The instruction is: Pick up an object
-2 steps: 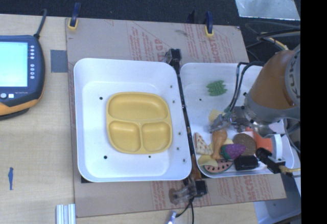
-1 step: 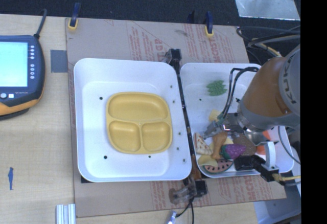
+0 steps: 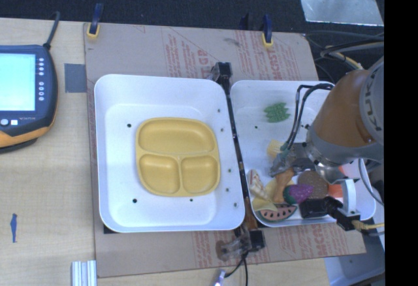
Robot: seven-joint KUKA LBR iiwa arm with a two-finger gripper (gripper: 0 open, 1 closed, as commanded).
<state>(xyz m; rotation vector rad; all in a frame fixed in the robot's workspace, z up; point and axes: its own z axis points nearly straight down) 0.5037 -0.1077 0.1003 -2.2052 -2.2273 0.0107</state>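
You've got two shallow white bins side by side on a brown cardboard sheet [image 3: 196,49] clamped to the bench w/ blue clips. Left white bin [image 3: 114,147] carries a yellow three-compartment plastic plate [image 3: 177,155], lying flat roughly in the bin's middle, apart from all walls. Right white bin [image 3: 251,102] holds the loose stuff: a small green leafy-looking toy piece [image 3: 276,111] toward the far side, well apart from the rest; a small yellow block [image 3: 273,147] near the middle; and along the near wall a cluster, approx touching one another — a tan bread-like piece [image 3: 259,185], a watermelon-slice toy w/ green rim [image 3: 276,215], a purple rounded piece [image 3: 301,192] and something orange-red [image 3: 336,190] at the right end. The grey arm w/ orange band [image 3: 346,111] comes in from the right and hangs over the right bin's near-right part, its wrist covering much of that cluster. The gripper [image 3: 287,162] sits low over the pile, just beside the yellow block and above the tan piece. You can't tell from this angle whether it has closed on anything; the wrist body hides the tips. A handheld pendant w/ pale screen & orange-grey casing [image 3: 23,98] lies on the bench far left, well apart from the bins.
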